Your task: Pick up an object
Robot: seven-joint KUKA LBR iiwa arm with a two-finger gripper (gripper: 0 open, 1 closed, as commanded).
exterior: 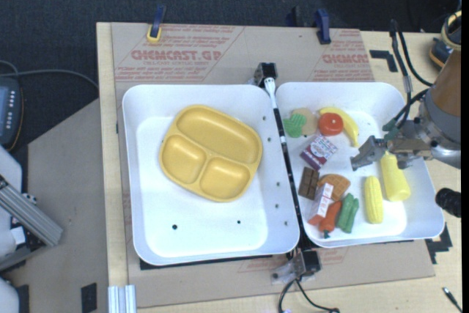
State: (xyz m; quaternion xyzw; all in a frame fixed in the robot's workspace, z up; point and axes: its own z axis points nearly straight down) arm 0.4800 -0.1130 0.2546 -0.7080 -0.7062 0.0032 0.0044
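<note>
The end effector (368, 155) hovers low in the right bin (381, 91) — fingers' state I cannot tell — beside a corn cob (373, 199), likely lining up a grasp.

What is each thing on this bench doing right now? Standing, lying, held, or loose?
Yellow divided plate: lying flat, right way up, in the left bin.
Tomato: resting loose in the right bin.
Two corn cobs: lying side by side, loose.
Green pepper: lying loose.
End effector: low over the right bin, holding nothing I can see.
</note>
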